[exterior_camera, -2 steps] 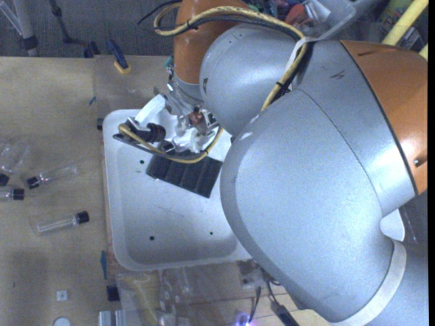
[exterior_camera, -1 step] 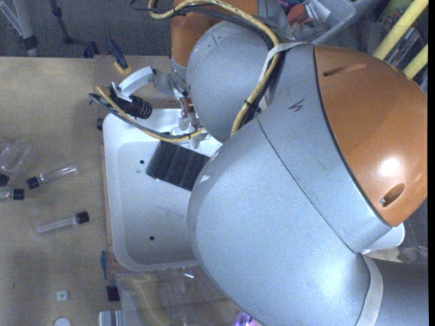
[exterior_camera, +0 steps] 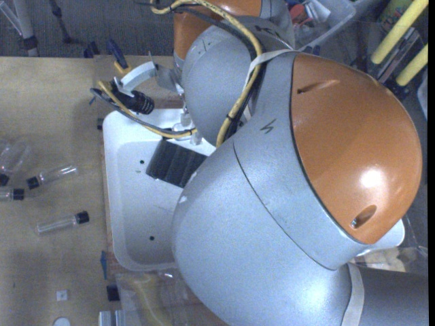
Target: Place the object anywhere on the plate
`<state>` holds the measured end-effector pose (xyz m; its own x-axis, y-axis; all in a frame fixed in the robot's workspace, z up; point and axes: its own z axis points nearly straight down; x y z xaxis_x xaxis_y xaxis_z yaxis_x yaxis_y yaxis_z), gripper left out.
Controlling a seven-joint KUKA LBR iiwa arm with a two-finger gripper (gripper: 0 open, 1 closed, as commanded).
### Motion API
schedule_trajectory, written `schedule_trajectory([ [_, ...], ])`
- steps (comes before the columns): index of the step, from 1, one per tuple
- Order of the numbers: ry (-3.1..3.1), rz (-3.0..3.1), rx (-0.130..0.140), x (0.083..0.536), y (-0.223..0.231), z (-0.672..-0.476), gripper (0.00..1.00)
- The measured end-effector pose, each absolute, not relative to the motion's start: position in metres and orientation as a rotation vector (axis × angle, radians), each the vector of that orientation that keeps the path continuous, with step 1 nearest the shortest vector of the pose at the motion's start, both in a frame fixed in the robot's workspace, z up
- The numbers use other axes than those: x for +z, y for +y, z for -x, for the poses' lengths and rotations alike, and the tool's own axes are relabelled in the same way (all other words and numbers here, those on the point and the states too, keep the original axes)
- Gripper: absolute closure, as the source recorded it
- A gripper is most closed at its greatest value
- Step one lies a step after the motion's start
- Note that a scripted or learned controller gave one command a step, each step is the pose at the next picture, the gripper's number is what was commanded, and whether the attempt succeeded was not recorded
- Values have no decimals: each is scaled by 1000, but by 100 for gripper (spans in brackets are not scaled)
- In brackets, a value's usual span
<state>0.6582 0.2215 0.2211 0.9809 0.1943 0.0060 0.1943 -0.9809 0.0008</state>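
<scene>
The grey-and-orange arm (exterior_camera: pixel 292 182) looms over the white bin (exterior_camera: pixel 126 189), a black block (exterior_camera: pixel 173 164) beneath it (finger state: cannot tell). Clear vials (exterior_camera: pixel 61 221) lie left.

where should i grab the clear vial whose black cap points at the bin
Grip the vial mid-length on its clear body, from straight above, closing across its narrow width: it lies flat on the bench, long axis roughly left-right.

A robotics lab. A big grey-and-orange arm (exterior_camera: pixel 292 202) with cables (exterior_camera: pixel 204 9) looms over a white bin (exterior_camera: pixel 129 202) on a wooden table (exterior_camera: pixel 47 94). Clear vials (exterior_camera: pixel 61 221) lie loose; storage tubs (exterior_camera: pixel 326 2) stand behind.
</scene>
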Motion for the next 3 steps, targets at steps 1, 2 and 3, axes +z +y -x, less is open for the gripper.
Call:
schedule_trajectory([
  [1,906,-3009,-9,104,226,-635,100],
  [2,1038,-2967,-12,165,222,-538,100],
  [3,1490,-2769,-12,190,192,-547,100],
])
